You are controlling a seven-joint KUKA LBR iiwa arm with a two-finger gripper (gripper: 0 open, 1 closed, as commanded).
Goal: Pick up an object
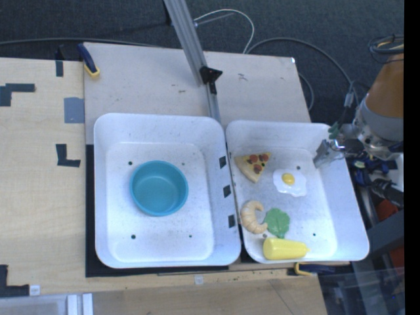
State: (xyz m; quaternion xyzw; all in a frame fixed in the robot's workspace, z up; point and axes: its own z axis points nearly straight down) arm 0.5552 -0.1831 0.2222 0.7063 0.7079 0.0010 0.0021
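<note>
The right bin [341, 202] holds a pizza slice [253, 165], a fried egg [289, 182], a croissant [253, 217], a green leafy piece [278, 222] and a yellow block [284, 248]. The left bin [108, 176] holds a blue bowl [159, 188]. My gripper [325, 153] hangs over the right bin's upper right edge, to the right of the fried egg and above it. Nothing shows between its fingers.
A grey metal pole [190, 35] slants across the bench behind the bins. Cables [275, 44] loop on the dark floor at the back. A blue and yellow clamp [88, 61] sits at the bench's far left corner.
</note>
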